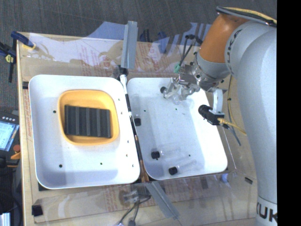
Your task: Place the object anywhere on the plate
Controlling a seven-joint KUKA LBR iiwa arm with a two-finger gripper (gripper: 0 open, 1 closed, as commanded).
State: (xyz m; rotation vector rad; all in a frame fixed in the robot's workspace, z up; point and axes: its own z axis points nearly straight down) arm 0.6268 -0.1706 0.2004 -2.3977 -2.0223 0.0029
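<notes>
A yellow plate point(87, 98) lies in the left bin point(42, 140). A dark ribbed rectangular block point(88, 121) rests flat on the plate's middle. My gripper point(176, 90) hangs low over the far edge of the right bin point(188, 121), well to the right of the plate. Two clear tube-like pieces with black caps lie near the right bin's front: one point(162, 153) toward the left, the other point(183, 166) by the front wall. Both are apart from the gripper.
A small black knob point(137, 121) sits at the seam between the bins. A black-tipped cable fitting point(209, 114) hangs off the arm over the right bin's right side. The big grey arm point(254, 102) fills the right side. A metal bar point(129, 44) stands behind the bins.
</notes>
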